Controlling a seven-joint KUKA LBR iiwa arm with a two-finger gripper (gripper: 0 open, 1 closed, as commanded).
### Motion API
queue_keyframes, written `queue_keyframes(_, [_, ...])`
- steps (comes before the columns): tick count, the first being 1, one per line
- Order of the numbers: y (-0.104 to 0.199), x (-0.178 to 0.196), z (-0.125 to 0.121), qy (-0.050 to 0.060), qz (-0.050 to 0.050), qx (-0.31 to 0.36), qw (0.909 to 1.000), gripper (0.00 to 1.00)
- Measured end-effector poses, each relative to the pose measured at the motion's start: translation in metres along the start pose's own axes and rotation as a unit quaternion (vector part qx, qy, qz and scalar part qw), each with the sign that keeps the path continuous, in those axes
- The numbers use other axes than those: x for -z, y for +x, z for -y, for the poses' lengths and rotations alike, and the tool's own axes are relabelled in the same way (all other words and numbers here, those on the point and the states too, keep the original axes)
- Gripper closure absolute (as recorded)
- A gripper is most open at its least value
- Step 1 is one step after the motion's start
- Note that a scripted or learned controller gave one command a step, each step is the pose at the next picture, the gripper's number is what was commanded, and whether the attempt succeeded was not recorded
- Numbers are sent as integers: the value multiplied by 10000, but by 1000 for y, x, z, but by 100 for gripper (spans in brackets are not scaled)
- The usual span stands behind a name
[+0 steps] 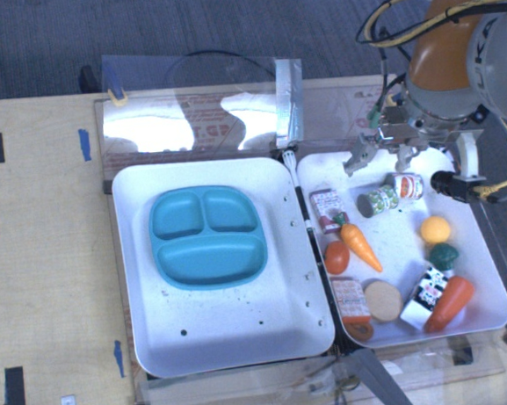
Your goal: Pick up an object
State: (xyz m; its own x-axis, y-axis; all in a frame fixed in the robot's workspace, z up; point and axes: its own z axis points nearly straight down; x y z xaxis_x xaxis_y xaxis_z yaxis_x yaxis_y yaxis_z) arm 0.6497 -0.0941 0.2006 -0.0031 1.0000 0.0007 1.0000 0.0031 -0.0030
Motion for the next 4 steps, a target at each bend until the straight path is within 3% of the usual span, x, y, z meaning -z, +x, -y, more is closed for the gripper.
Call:
queue_keyframes(1, [-41, -54, 43, 18, 1, 446, 9990, 0])
queue_keyframes(2, [-122, -79, 74, -4, -45, -123, 9999, 0])
queue_keyframes(3, [-113, -108, 101, -28, -83, -332, 9994, 0])
queue_keyframes(4, [-117, -99, 102, -41, -33, -349, 9994, 100])
